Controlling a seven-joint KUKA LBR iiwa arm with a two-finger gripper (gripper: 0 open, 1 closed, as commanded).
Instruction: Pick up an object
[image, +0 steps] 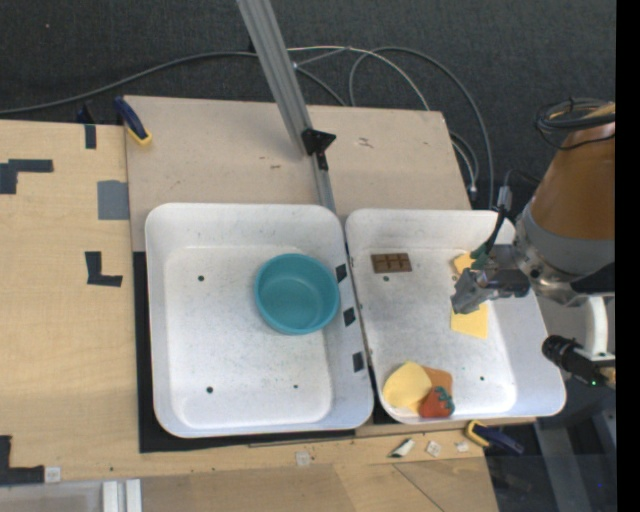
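My gripper (468, 298) hangs low over the right side of the right bin (505, 405). A flat yellow piece (473, 323) lies right under it, and another bit of yellow (462, 264) pokes out just behind it; the gripper hides what lies between them. A small brown chocolate-like block (391, 263) rests near the bin's back left. At the bin's front sit a pale yellow round thing (405, 385), an orange piece (438, 380) and a red strawberry-like thing (436, 403), all huddled together.
A teal bowl (296, 292) stands upright in the left bin (180, 330), toward its right side. A grey metal pole (285, 80) slants in from the top to between the bins. Cables (420, 70) trail over the bench behind the right bin.
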